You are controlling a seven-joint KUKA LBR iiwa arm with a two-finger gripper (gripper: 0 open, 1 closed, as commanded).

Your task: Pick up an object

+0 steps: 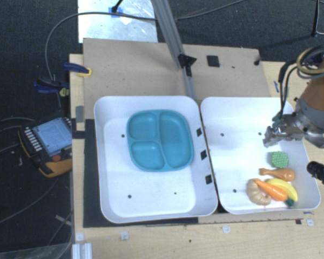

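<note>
Toy food lay clustered in the near right corner of the right bin: a tan, knobbly piece, an orange carrot laid across it, a yellow banana with a dark green tip just behind the carrot, and a brown drumstick beyond those. These four touched or overlapped one another. A small green piece with a bumpy surface sat a little apart, just beyond the drumstick, toward the bin's right wall.

End effector hung over the right bin's far right part, above and slightly left of the green piece in the view, near it but not touching. The rest of the pile lay further off, toward the near edge. Nothing was seen between the fingers; whether they stood open or closed could not be told at this resolution.

Left bin held a blue divided plate with three compartments, lying flat in its far half. Both bins sat side by side on the desk.
</note>
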